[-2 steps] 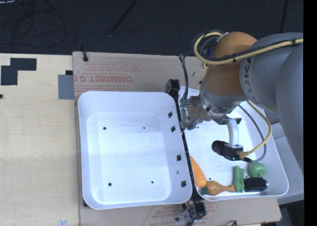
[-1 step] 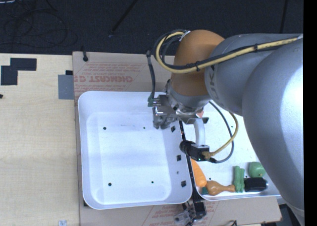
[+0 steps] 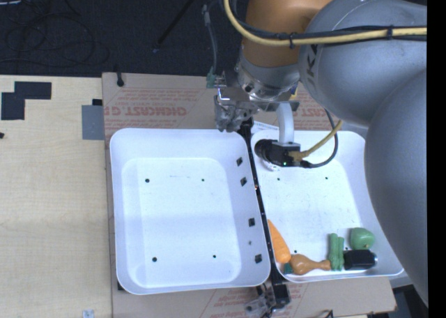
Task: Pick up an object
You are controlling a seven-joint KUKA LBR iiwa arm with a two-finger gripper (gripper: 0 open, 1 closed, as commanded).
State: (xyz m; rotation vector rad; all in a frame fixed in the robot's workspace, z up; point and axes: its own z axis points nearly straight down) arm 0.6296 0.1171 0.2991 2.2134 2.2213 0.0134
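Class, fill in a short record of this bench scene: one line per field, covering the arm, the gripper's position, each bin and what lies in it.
arm: grey arm with orange band, reaching in from the right
gripper position: two-finger gripper at the far edge, where the two bins meet
left bin: shallow white plastic bin
right bin: shallow white plastic bin holding small objects in its near corner
objects: orange carrot-shaped toy, orange-brown piece, green ridged stick, green rounded piece, black block
held object: none seen between fingers

We see two bins (image 3: 178, 282) of smooth, glossy white plastic. At five o'clock, the orange carrot (image 3: 279, 241) looks like matt plastic, perhaps rubber.
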